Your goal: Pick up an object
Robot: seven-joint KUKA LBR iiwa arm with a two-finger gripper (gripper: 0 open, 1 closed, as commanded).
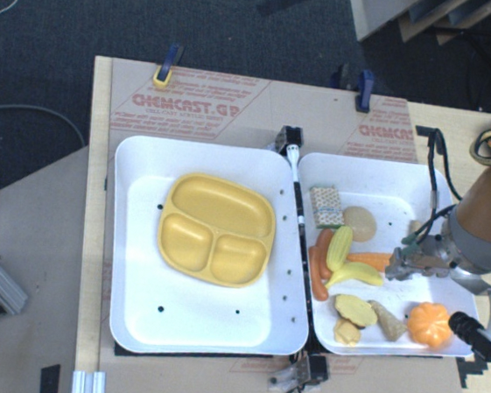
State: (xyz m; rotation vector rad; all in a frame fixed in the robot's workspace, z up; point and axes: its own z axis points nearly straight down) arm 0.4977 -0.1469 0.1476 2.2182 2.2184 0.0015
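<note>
Your claw [403, 264] sits low over the right bin [388, 183], near its right wall, and you cannot tell how far it is open or whether it has hold of anything, since the wrist hides its tips. Just left of the claw lies an orange carrot [372, 260], its near end touching or almost touching the claw. Further left you see a yellow banana [353, 272], a pale corn cob [340, 246] and a red sausage [320, 263]. Up and left of the claw rest a tan round piece [359, 222] and a speckled block [326, 206]. Below the claw sits an orange pumpkin [429, 324], with 2 potato-like pieces [356, 310] to its left. Far left of the claw, the left bin [134, 249] holds 1 yellow divided plate [216, 229].
</note>
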